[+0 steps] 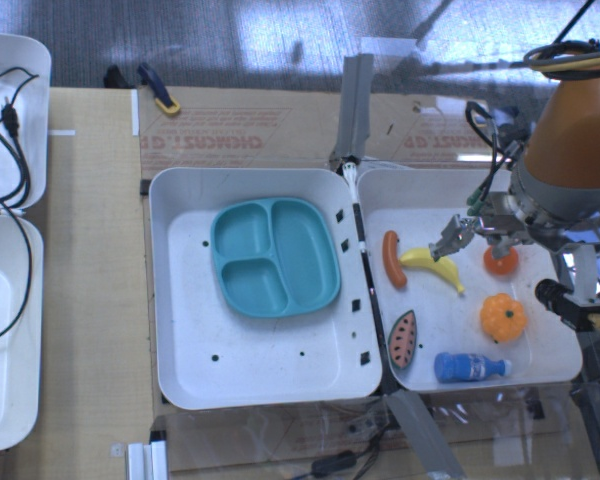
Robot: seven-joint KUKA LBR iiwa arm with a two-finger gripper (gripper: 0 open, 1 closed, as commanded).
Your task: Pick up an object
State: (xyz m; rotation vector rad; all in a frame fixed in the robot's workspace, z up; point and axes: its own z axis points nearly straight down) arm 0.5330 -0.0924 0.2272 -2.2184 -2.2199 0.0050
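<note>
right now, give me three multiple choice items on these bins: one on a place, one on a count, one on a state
1. Where is the teal divided plate?
A. left bin
B. right bin
C. on the cardboard

2. How many toy items lie in the right bin?
A. three
B. six
C. nine

3. How does the blue bottle sit?
A. upright
B. on its side
C. on the plate

Answers: 1 A, it fills the left bin's middle. 2 B: sausage, banana, tomato, orange pumpkin, watermelon slice, bottle. 3 B, its length lies flat.
</note>
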